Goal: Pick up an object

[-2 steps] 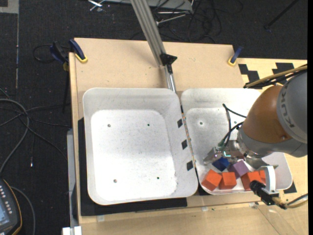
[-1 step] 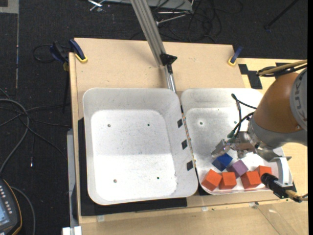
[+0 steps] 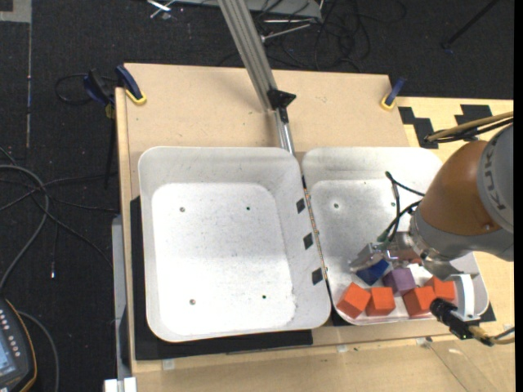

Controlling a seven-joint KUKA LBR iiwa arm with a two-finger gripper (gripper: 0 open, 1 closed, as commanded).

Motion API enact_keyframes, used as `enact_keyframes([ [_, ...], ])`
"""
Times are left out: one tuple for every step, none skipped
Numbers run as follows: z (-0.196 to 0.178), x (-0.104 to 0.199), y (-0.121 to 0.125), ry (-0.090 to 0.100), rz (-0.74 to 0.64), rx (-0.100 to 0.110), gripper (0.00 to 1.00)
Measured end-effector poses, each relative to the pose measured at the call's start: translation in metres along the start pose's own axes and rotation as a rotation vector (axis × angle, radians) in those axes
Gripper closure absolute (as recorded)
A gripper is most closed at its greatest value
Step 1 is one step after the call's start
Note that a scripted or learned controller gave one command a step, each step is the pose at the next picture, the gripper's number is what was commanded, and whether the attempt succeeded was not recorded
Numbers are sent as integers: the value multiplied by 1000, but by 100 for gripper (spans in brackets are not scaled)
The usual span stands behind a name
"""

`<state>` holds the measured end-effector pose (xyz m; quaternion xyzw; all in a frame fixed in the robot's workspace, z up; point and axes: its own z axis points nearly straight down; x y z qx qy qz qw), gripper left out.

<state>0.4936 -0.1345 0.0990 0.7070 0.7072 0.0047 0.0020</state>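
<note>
I see the fingers (image 3: pixel 372 261) over a blue block (image 3: pixel 374 273) at their six o'clock; I cannot tell their grip.

Left bin (image 3: pixel 163 178): its wide white floor lies bare, open to reach from above.
Right bin (image 3: pixel 343 170): the far half of the floor is bare; the near half is crowded.
Block cluster: orange blocks (image 3: pixel 368 300), a purple block (image 3: pixel 402 280) and a blue block (image 3: pixel 374 273) sit packed against the near wall, touching or just beside one another, with little gap between them.
Arm (image 3: pixel 466 207): it hangs over the right bin's right side, covering that corner.
Claw (image 3: pixel 377 260): it sits low just above the blue block, blocking the cluster's far side.
Divide: the two bins' raised rims (image 3: pixel 304 219) meet between the floors.
Pole (image 3: pixel 253 55): a slanted metal pole crosses the desk (image 3: pixel 204 104) behind the bins.
</note>
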Motion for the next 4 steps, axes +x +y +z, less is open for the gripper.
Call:
enact_keyframes([
  [-11, 1, 1, -2, -3, -3, 100],
  [-32, 19, 29, -4, -5, 7, 100],
  [-108, 72, 55, -2, -9, 1, 100],
  [-114, 174, 45, 0, -11, 10, 100],
])
